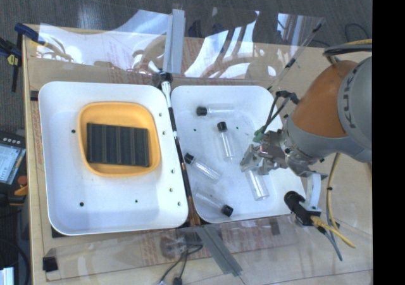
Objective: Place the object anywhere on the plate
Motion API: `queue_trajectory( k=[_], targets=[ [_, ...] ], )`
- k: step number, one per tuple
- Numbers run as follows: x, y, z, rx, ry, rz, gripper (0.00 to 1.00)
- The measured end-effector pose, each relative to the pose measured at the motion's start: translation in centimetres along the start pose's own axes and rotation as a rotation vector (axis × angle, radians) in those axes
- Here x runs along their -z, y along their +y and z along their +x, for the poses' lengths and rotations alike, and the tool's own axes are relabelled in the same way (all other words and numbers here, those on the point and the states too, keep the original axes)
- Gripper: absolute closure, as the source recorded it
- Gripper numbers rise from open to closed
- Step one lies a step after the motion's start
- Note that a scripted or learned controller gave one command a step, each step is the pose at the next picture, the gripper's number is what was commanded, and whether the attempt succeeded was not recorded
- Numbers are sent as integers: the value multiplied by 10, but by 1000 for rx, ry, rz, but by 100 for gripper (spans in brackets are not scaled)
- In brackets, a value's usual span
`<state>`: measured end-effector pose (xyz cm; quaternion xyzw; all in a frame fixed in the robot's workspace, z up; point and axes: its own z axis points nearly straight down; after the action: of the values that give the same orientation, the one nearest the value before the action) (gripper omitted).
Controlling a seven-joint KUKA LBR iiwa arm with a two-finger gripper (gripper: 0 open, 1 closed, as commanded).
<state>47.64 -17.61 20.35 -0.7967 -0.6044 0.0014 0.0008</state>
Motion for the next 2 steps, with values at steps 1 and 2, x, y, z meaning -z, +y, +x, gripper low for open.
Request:
queue_trajectory(
  k=[1, 2],
  targets=[
    [54, 22, 42, 86, 2, 1, 100],
    [57, 71, 84, 227, 1, 0, 100]
  ],
)
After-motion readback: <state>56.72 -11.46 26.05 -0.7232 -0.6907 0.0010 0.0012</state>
